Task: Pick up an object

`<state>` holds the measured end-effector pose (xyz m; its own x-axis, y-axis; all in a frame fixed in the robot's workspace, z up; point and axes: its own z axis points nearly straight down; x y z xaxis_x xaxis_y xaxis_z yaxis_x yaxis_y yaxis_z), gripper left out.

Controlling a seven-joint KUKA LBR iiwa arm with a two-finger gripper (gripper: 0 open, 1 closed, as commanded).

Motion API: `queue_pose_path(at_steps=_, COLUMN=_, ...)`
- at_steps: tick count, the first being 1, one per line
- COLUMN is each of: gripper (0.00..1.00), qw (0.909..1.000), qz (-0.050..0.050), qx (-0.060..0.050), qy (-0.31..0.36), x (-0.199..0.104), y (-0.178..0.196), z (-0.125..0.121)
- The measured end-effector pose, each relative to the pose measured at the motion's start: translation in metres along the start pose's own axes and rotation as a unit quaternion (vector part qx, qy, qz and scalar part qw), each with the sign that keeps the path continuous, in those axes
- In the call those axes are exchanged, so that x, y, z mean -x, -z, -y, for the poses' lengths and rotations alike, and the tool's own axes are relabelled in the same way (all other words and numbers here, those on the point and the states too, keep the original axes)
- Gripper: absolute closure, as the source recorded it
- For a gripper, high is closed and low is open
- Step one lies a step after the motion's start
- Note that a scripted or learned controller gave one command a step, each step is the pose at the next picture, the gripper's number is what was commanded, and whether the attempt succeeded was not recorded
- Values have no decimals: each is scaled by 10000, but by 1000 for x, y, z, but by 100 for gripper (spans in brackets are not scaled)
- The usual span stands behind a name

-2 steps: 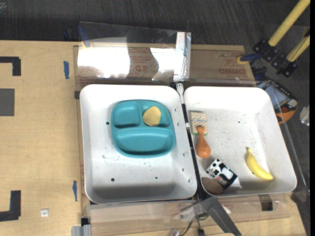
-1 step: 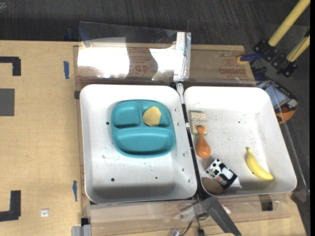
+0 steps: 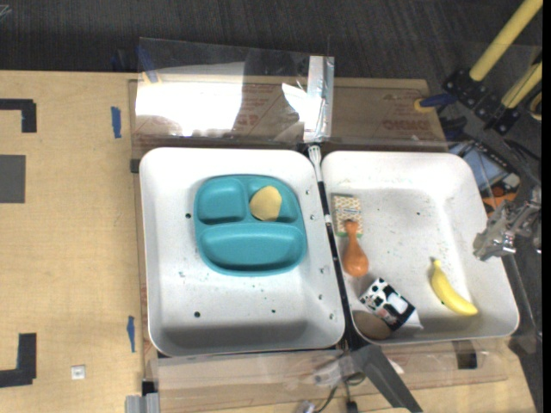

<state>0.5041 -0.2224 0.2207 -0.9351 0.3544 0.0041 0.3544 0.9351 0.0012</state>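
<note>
Camera view: we look down at a slant on two white bins side by side.
Left bin (image 3: 164, 256): we list a teal divided tray (image 3: 250, 226) with a yellow rounded item (image 3: 266, 202) in its upper right compartment.
Right bin (image 3: 456, 188): we count a banana (image 3: 451, 290) near the right wall, an orange chicken-leg-shaped toy (image 3: 354, 254) by the left wall, a small patterned packet (image 3: 346, 206) just above it, and a black-and-white cow-patterned item (image 3: 384, 302) at the lower left, resting on a brownish thing (image 3: 370, 325) we cannot name.
Gripper (image 3: 499, 237): what we take to be the grey metal gripper sits at the right bin's right rim, above and to the right of the banana; the parts blur together there, so whether the pincer is apart or together we cannot tell.
Held object: we see nothing between its fingers.
Candidate objects: all lie in the bins, apart from the gripper; the banana is nearest.
Progress: we judge the pick not yet made.
Remaining: choosing an object, descending over it, closing, lifting.
</note>
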Motion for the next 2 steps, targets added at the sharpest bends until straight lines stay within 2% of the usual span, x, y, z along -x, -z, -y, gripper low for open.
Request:
queue_pose_path(at_steps=1, gripper=100, qw=9995, qz=68, qx=2, qy=-318, x=35, y=47, z=-13)
queue_pose_path(at_steps=2, gripper=100, qw=9829, qz=83, qx=-18, qy=1841, x=17, y=163, z=-7)
